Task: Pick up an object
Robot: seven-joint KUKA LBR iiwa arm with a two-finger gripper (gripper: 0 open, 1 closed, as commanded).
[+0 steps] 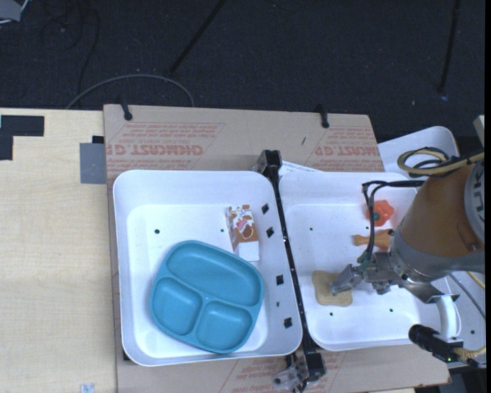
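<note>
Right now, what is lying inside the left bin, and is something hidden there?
Inside the left bin lie a blue divided plate and a small printed packet beside the plate's upper right edge. The bin floor under the plate is covered, so what is beneath it cannot be seen.

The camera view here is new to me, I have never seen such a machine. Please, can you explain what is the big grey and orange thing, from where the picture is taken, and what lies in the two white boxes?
The big thing on the right is a robot arm. Its gripper, a two-finger claw, reaches down into the right bin. One fixed camera above the bench looks down at a slant on both bins.

The left bin holds a blue divided plate and, beside it, a small card with a picture. The right bin holds a flat tan piece under the gripper, a small orange object and a tan stick near the arm.

I cannot tell whether the gripper holds anything; the picture is too blurred there.
</note>
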